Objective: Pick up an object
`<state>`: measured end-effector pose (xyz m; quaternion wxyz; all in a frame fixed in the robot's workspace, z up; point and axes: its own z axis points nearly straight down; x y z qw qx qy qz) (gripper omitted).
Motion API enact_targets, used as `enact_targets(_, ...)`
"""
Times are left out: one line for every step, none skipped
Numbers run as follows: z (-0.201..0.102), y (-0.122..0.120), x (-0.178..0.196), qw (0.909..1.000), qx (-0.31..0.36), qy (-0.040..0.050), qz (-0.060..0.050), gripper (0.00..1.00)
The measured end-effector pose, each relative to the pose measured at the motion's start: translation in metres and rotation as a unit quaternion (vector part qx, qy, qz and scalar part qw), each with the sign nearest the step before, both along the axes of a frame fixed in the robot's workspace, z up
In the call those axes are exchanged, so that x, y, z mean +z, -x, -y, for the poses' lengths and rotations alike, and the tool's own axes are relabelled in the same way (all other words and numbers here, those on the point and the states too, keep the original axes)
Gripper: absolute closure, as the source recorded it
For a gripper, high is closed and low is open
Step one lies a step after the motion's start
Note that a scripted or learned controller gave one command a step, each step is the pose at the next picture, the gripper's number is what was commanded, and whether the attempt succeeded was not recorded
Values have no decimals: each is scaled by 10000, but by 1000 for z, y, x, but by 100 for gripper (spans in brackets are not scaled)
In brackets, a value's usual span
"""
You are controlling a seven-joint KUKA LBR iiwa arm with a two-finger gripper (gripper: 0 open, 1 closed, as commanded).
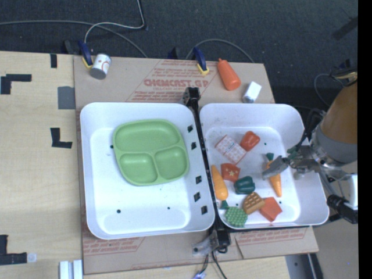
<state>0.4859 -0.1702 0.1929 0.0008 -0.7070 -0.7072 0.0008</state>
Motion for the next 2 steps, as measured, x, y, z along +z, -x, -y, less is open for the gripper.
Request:
enact_targets(25,-35,-106,10000,7,9,37,0)
enact_targets(26,-35,-96,10000,2,20,42,100)
